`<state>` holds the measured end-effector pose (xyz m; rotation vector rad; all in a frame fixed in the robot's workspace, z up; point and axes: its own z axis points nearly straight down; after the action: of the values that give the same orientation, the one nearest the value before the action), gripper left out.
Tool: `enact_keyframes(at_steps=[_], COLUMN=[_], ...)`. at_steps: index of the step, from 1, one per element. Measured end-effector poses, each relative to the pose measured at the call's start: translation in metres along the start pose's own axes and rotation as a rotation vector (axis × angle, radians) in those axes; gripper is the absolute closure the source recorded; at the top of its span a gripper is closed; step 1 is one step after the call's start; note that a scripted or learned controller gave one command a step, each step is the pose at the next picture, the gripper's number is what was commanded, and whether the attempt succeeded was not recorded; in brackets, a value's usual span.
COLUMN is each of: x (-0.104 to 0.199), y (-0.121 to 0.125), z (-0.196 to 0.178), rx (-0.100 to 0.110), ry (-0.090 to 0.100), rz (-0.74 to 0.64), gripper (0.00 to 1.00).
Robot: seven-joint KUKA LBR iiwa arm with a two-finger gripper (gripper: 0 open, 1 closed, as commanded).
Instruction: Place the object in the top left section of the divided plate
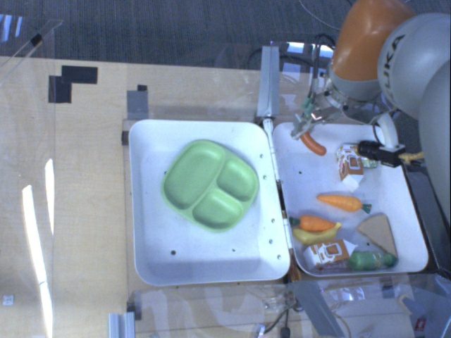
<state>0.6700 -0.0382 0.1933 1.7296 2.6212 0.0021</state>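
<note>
A light green divided plate (210, 183) with three sections lies in the left bin (151, 259), turned at an angle. My gripper (307, 122) hangs over the far left corner of the right bin (416, 241). Just below and right of its tip, a small red-orange sausage (313, 144) lies on the bin floor. The view does not show whether the gripper touches the sausage.
The right bin also holds a small carton (350, 163), a carrot (342, 203), a second orange piece (315, 223) on a yellow banana (316, 236), a printed box (331, 253), a green bottle (371, 260) and a tan wedge (379, 232). A metal divider (268, 83) separates the bins.
</note>
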Motion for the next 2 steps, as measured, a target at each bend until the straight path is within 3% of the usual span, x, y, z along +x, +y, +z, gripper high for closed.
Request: enact_keyframes(at_steps=[1,2], x=[0.072,0.137], y=[0.011,-0.004], z=[-0.006,0.012], rx=[0.001,0.003], ry=[0.001,0.002], rz=[-0.262,-0.333], gripper=[1.00,1.00])
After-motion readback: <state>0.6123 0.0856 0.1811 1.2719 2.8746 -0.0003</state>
